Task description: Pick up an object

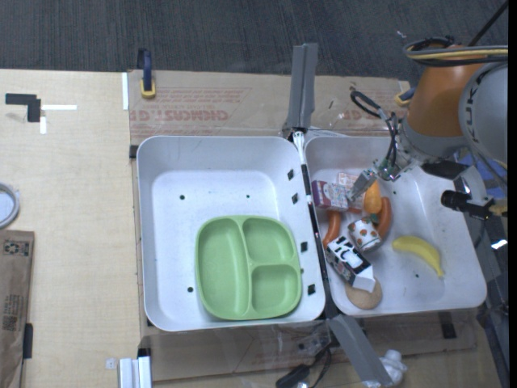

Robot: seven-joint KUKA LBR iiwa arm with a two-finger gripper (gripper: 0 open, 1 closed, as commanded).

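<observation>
Nearest you, at the view's bottom edge around 6 o'clock, dark brackets (355,354) jut out under the bins on the counter (65,152). Above them, the left bin (161,160) carries a green divided plate (249,267) toward its 5 o'clock corner.

Look next at the right bin (436,297). You have a clutter of small things along its left wall: a round biscuit-coloured disc (363,296) at 6 o'clock, a black-and-white box (349,259) just above it, a small patterned cup (364,233), an orange piece (373,199), and a pink packet (329,194) at about 10 o'clock. A banana (420,252) lies apart from them toward 3 o'clock.

The tool (365,186) hangs low over the bin's upper part, touching or nearly touching the packet and the orange piece. You cannot tell from this slant how it is set, and nothing is visibly lifted.

By my reading, the pick is not yet done: everything rests in the bin. The packet sits just at the tool's 9 o'clock side, the orange piece just below it; the banana is well off at 4 o'clock.
</observation>
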